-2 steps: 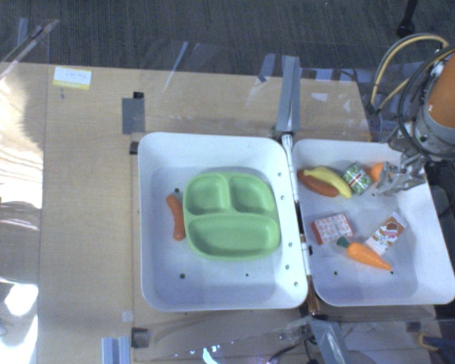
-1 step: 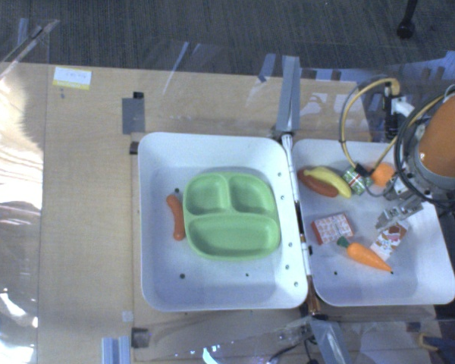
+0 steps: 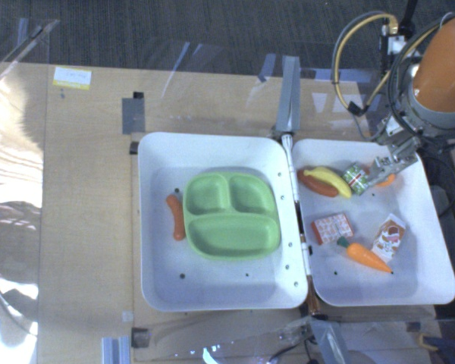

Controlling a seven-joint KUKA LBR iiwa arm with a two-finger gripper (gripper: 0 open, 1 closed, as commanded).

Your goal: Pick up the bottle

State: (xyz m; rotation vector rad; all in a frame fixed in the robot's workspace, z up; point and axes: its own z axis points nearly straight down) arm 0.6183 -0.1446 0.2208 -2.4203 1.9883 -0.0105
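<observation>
My tool point(image 3: 394, 160) hangs low over the far right corner of the right bin point(image 3: 428, 279), my arm point(image 3: 440, 67) bent down from the right edge; whether it is spread or closed I cannot tell. Just beside its tip lies the bottle point(image 3: 362, 177), on its side, touching the banana point(image 3: 327, 179). Nearer lie a carrot point(image 3: 366, 256) and small box point(image 3: 332, 228).

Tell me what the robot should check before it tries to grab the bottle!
1. Bottle in sight, lying in the right bin: ok.
2. Gripper close to the bottle: ok.
3. Fingers around the bottle: cannot tell.
4. Room around the bottle: not ok, the banana lies right against it.
5. Carrot and small box out of the way: ok.
</observation>
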